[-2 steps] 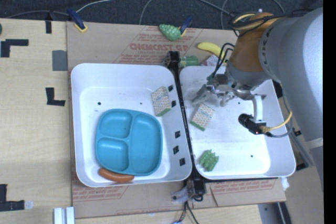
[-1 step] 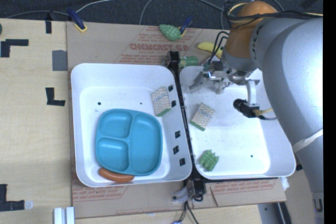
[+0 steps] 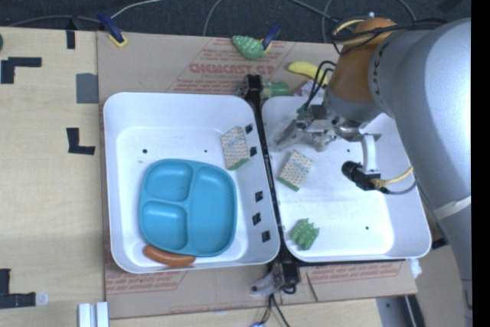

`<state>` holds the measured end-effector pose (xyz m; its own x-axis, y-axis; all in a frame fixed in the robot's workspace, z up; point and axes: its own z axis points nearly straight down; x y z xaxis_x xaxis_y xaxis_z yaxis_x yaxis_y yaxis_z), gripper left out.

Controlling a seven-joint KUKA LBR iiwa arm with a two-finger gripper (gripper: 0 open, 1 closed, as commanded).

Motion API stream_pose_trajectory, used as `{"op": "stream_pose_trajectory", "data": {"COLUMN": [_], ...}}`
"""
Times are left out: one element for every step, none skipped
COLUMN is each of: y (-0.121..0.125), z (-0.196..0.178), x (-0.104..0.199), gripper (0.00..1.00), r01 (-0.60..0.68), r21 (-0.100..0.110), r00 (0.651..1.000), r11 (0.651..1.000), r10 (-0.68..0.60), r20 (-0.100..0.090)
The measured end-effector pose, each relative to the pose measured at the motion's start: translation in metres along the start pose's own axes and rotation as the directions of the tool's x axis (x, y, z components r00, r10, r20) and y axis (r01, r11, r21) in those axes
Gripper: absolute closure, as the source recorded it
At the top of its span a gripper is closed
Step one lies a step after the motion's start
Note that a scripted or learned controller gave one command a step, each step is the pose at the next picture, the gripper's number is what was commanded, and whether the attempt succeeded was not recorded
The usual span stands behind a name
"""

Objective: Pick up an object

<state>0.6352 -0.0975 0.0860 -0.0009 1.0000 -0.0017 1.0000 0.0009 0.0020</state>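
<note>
White bins point(image 3: 122, 126). Light blue tray point(image 3: 187, 204); orange sausage point(image 3: 168, 256) by it. Two speckled tan-and-green blocks point(image 3: 236, 145) point(image 3: 295, 168). Green bumpy piece point(image 3: 304, 233). Yellow banana point(image 3: 306, 70). Grey arm point(image 3: 436, 103), orange band point(image 3: 356, 69). Pale wood tabletop point(image 3: 38, 203).

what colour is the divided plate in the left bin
Light blue; the plate shows plainly in the camera view.

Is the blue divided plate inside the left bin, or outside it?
Inside. The blue plate lies flat on the left bin's floor, within its white walls.
</note>
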Motion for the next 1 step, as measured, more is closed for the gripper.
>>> {"op": "stream_pose_trajectory", "data": {"y": [-0.0057], "z": [-0.0004], "x": [-0.0119], "gripper": [0.00], "r01": [0.001], "r21": [-0.002], "r00": [1.000], "r11": [1.000], "r10": [-0.001], "r20": [0.000]}}
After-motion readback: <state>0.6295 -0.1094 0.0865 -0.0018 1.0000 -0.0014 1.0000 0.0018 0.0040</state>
